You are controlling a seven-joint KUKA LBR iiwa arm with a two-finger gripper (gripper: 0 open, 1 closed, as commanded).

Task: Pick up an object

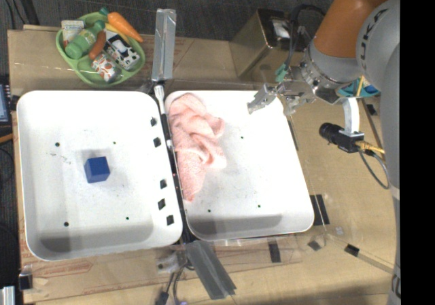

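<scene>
Pink cloth, the largest candidate, lay crumpled along the left wall of the right bin, while a small blue cube sat alone in the left bin. My end effector hovered over the right bin's far edge, apparently holding nothing; I could not tell its opening. I judged the cloth nearer: descend on a raised fold, then close.
</scene>
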